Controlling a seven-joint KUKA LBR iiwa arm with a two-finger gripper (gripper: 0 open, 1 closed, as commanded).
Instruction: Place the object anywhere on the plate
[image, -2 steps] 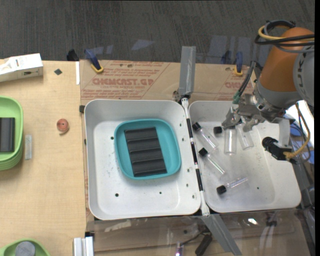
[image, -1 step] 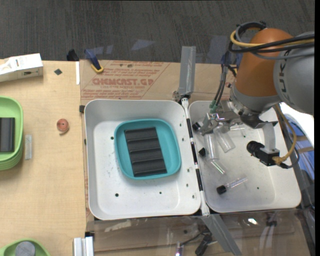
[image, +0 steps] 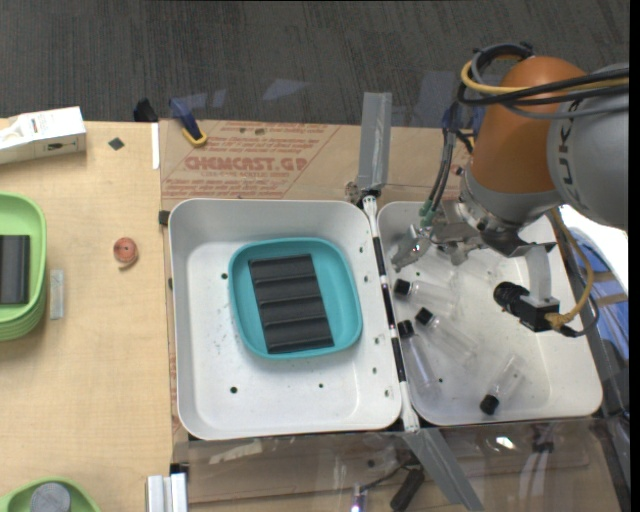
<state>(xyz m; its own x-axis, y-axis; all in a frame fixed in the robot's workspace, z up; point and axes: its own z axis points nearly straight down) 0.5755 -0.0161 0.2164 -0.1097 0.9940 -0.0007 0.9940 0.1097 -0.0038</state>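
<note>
Gripper (image: 432, 243) seen over right bin (image: 575, 395) — finger state cannot be told. Teal plate (image: 345, 300) set in left bin (image: 200, 380), dark ridged block (image: 290, 303) on it.

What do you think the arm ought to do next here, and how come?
Probably lower toward one of the clear tubes with black caps in the right bin and try a grasp. The arm hangs over that bin's upper part, nothing shows between its fingers, and the teal plate in the left bin carries only a dark ribbed block.
</note>
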